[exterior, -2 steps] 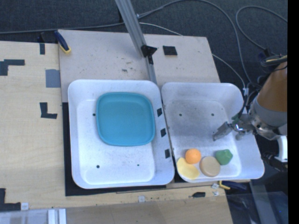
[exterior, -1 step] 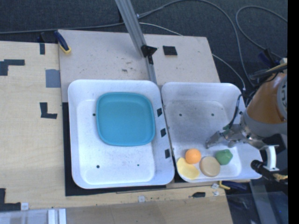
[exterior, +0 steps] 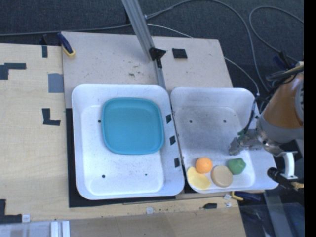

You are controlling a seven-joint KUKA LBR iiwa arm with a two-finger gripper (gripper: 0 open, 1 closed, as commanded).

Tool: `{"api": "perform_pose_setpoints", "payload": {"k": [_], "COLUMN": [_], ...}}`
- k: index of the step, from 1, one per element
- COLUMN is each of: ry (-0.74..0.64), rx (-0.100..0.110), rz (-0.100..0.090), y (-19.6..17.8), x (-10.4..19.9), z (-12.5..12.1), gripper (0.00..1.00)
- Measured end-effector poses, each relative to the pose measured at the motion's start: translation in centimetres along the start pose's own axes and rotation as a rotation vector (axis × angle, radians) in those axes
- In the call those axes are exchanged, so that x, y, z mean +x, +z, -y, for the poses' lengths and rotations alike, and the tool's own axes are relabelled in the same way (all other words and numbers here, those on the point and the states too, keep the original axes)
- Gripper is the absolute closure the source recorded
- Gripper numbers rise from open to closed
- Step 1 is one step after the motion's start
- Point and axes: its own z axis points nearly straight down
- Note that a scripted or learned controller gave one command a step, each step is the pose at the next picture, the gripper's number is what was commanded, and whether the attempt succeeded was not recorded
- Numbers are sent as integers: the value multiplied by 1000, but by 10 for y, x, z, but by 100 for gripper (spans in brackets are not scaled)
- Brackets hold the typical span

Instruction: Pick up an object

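- Near edge of the right bin: 4 small objects clustered, a yellow piece, an orange ball, a tan disc and a green piece.
- Gripper: I see it just above the green piece, apart from it; I cannot tell its spread.
- Step: approach, nothing held. Next I judge a short descent onto the green piece.
- Left bin: holds a blue plate.
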Motion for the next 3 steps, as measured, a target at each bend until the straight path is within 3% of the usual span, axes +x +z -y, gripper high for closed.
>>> {"api": "perform_pose_setpoints", "payload": {"k": [3], "ry": [0], "rx": [-2], "rz": [0], "y": [-130], "x": [-3], "z": [7], "gripper": [100]}}
